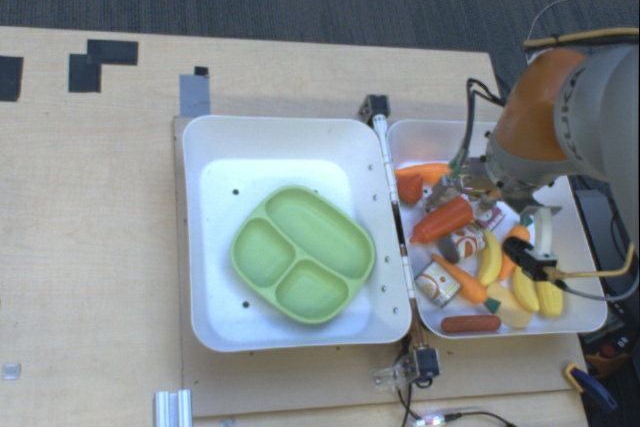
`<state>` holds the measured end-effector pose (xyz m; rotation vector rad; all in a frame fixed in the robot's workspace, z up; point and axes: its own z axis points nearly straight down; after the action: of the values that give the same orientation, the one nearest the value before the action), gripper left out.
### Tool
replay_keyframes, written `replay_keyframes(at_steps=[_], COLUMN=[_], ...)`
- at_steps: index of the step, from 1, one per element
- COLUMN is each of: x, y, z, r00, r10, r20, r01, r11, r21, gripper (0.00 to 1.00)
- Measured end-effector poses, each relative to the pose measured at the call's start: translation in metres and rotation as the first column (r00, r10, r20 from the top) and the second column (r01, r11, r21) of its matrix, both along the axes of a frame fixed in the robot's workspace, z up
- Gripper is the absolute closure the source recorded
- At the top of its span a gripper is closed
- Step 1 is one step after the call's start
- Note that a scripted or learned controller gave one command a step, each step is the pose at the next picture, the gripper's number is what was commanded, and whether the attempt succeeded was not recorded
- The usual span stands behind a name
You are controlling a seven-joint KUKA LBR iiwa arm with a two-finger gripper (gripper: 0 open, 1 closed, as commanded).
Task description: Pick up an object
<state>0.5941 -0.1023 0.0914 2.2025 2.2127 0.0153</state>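
The right bin [590,245] holds a heap of toy foods. Among them are a red pepper [442,220], an orange carrot [418,177], a yellow banana [490,260], a corn cob [548,297], a brown sausage [470,323] and a small carton [437,285]. My gripper [468,187] hangs low over the back left of this bin, just above the upper end of the red pepper and beside the orange carrot. The wrist and orange band [535,115] cover the bin's far right corner. Whether anything is in its grasp is hidden.
The left bin [200,215] holds a green three-compartment plate [303,255]. A metal divider bar [392,205] runs between the bins. Cables trail near the right bin's front right edge [600,273]. The wooden bench [90,245] spreads out to the left.
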Motion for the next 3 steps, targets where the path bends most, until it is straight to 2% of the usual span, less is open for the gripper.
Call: replay_keyframes(at_steps=[1, 2, 3], x=[0.002, 0.002, 0.003], y=[-0.001, -0.001, -0.001], z=[0.013, 0.012, 0.024], r00=[1.0, 1.0, 1.0], r10=[0.0, 0.0, 0.001], r20=[0.008, 0.006, 0.011], r01=[0.0, 0.0, -0.001], r11=[1.0, 1.0, 1.0], r21=[-0.003, -0.002, -0.004], gripper=[1.0, 0.0, 1.0])
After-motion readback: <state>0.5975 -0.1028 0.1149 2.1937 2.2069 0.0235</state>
